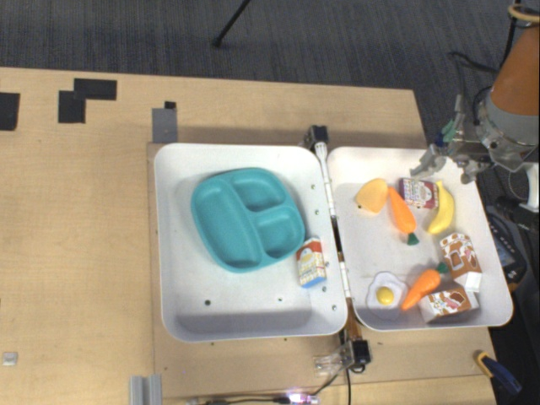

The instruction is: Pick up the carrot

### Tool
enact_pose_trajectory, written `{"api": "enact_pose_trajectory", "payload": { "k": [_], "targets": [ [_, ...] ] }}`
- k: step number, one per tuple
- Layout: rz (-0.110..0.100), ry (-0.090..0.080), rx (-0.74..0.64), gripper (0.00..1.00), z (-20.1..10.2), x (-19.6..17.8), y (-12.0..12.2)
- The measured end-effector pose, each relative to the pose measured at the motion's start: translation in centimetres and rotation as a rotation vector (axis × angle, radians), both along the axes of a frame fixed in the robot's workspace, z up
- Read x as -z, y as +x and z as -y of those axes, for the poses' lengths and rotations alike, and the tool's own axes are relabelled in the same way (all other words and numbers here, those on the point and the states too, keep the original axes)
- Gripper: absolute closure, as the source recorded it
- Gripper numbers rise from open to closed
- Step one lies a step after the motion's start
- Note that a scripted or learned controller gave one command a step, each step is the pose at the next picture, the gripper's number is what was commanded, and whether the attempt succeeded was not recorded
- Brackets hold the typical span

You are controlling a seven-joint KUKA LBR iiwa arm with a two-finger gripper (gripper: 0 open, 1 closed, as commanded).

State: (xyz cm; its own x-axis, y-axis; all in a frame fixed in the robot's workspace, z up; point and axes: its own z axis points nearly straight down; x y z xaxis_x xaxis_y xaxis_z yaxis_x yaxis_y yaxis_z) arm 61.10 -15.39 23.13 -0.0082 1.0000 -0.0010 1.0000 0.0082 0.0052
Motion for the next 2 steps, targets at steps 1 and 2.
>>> {"api": "enact_pose_trajectory", "payload": {
  "k": [1, 2],
  "targets": [
    [0.003, 0.001, 0.247, 0.00, -2.9, 14.4, -0.8],
    [0.005, 0.002, 0.242, 1.00, -3.1, 13.3, -0.6]
  ]
}}
